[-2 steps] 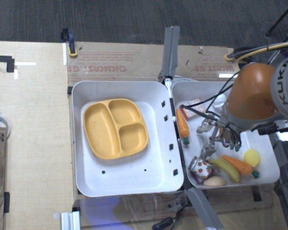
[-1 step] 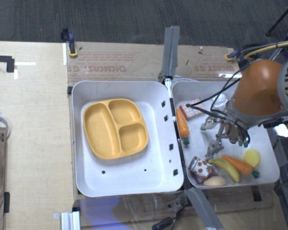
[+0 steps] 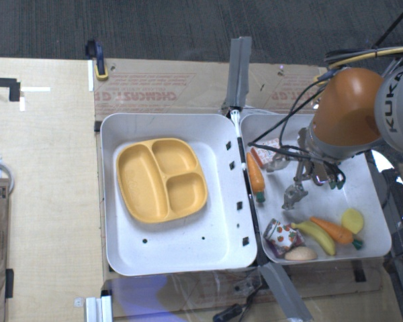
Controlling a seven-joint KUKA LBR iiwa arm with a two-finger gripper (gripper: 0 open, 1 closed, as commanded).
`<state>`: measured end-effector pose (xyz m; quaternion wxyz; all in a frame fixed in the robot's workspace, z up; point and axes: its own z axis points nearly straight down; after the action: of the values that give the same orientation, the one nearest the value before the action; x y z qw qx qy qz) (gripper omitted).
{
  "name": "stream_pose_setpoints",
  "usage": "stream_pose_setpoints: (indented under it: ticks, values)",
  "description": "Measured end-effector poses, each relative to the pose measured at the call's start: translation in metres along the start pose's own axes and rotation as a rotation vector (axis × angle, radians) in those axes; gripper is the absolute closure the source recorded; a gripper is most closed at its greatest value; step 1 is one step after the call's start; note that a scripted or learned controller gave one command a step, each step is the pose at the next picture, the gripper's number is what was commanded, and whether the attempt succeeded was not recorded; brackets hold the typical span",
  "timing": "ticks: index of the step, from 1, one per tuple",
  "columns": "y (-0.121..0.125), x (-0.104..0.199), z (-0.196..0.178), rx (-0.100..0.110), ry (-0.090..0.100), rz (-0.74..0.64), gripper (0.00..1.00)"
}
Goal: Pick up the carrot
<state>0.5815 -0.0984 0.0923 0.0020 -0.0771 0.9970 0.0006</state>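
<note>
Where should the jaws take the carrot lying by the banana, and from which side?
Across the carrot's thick orange middle, coming straight down from above. It lies flat and slanted on the bin floor, its long sides partly free, though the banana crowds its lower-left side, so close across the width.

Robot lab or test bench, not a home. Plywood bench top (image 3: 47, 200) with tape marks, two white bins (image 3: 114, 180) fixed side by side on cardboard, dark carpet floor (image 3: 154, 12) behind. Industrial arm (image 3: 349, 109) with loose cables over the right bin. Toy food (image 3: 309, 237) and a yellow divided plate (image 3: 162, 178) as props. Clamp and bracket hardware at bench edges.
</note>
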Motion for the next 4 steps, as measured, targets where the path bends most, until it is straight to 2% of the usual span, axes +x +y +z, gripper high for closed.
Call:
stream_pose_setpoints:
  ticks: [1, 2, 3, 4]
  values:
    - [0.009, 0.03, 0.0, 0.0, 0.002, -0.239, 0.0]
    - [-0.002, -0.023, -0.001, 0.004, 0.006, -0.433, 0.0]
    - [-0.079, 0.004, -0.001, 0.001, -0.001, -0.375, 0.0]
    - [-0.008, 0.06, 0.0, -0.002, 0.002, -0.569, 0.0]
